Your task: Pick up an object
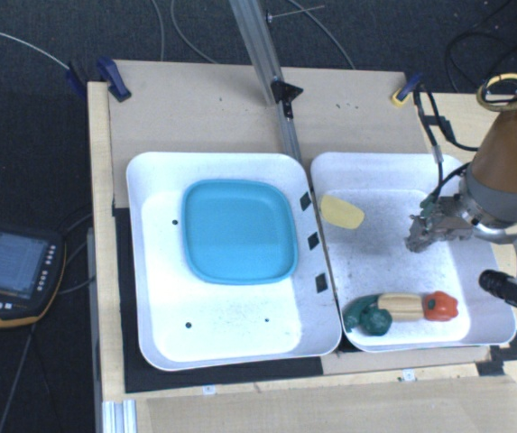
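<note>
In the right bin [366, 180] a pale yellow flat piece [342, 212] lies near the left wall. Along the bin's front edge sit a dark green lump [367, 317], a tan cylinder [401, 307] and a red pepper-like piece [439, 306], side by side. My gripper [423, 234] hangs over the bin's right middle, above bare floor, to the right of the yellow piece and behind the red piece. I see nothing held at its tip.
The left bin [150, 242] holds a blue square plate [240, 231]. A metal pole [263, 43] slants down between the bins. Blue clamps [112, 78] sit at the bench's back corners. A teach pendant [10, 269] lies on the floor at left.
</note>
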`<action>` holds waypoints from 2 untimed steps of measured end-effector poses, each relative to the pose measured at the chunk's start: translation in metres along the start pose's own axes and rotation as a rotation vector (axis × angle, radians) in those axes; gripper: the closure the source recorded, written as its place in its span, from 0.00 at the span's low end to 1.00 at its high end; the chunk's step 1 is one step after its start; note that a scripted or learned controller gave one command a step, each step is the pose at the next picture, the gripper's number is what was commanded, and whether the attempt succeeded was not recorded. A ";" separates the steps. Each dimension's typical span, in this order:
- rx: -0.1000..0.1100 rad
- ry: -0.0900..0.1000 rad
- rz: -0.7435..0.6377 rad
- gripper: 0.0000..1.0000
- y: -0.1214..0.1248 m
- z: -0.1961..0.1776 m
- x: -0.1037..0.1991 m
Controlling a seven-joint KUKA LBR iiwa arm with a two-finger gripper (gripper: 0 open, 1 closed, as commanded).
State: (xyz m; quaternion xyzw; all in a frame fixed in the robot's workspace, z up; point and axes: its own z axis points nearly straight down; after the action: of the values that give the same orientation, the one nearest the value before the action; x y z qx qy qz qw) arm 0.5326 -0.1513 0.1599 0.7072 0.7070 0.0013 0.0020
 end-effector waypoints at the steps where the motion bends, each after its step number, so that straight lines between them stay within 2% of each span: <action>1: -0.002 0.000 -0.001 1.00 0.007 -0.061 0.004; 2: -0.002 0.000 -0.001 1.00 0.012 -0.124 0.003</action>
State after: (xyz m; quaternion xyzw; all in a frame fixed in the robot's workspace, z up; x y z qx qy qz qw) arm 0.5435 -0.1479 0.2836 0.7069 0.7073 0.0020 0.0027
